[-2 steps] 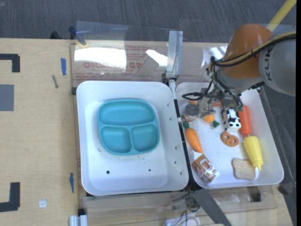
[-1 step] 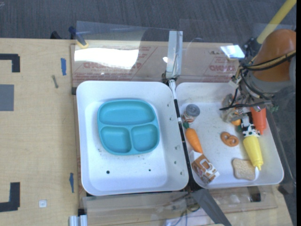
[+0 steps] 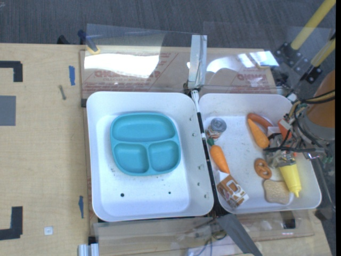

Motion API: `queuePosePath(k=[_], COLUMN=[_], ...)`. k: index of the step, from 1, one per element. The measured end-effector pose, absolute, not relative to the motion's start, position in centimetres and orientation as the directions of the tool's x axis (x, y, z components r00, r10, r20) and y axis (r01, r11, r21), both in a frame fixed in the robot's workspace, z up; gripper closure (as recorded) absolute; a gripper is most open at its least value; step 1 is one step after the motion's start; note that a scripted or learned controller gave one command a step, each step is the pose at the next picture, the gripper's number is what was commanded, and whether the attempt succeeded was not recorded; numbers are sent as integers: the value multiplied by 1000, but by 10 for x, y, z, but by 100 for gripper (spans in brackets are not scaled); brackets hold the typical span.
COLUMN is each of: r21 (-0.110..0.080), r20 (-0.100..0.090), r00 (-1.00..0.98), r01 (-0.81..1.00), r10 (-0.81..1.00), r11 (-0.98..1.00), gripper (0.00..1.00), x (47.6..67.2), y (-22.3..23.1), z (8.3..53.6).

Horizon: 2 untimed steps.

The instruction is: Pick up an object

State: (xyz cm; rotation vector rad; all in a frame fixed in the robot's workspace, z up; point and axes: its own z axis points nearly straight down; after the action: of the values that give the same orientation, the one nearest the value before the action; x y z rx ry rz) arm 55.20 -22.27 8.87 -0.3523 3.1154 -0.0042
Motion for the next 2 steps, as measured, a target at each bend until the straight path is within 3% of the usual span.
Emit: queuePosePath(k=[1, 2], r21=[-3, 1], r20=[-10, -14], r00=[-974, -976], r01=[-225, -217], r10=[-225, -216], r11=[974, 976], gripper=[0, 0], x=[553, 579], y=[-221, -104], z=[88, 89])
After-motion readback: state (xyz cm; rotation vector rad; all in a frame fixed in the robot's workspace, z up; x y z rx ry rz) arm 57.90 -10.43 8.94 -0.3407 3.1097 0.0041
